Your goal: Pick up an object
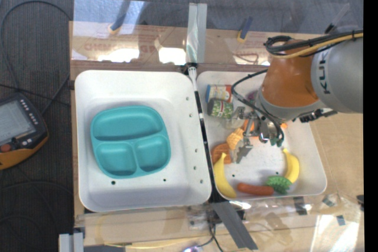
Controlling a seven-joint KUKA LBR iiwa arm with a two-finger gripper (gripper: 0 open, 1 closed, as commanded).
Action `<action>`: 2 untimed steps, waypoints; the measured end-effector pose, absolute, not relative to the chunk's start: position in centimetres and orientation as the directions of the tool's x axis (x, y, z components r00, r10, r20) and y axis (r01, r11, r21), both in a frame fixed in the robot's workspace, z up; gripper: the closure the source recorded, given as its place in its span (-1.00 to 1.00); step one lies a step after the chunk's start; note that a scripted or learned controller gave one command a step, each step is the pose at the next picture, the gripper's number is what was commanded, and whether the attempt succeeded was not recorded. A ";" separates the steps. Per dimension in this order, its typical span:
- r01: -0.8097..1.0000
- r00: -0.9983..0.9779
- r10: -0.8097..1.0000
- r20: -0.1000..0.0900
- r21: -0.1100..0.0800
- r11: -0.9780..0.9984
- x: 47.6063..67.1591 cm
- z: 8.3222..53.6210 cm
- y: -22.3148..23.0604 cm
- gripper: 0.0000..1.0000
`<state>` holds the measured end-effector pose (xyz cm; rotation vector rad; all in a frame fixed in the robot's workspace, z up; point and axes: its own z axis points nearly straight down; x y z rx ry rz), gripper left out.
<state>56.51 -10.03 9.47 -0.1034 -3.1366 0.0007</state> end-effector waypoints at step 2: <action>-0.071 -0.997 -0.071 0.001 0.001 0.997 59.8 18.1 -6.4 1.00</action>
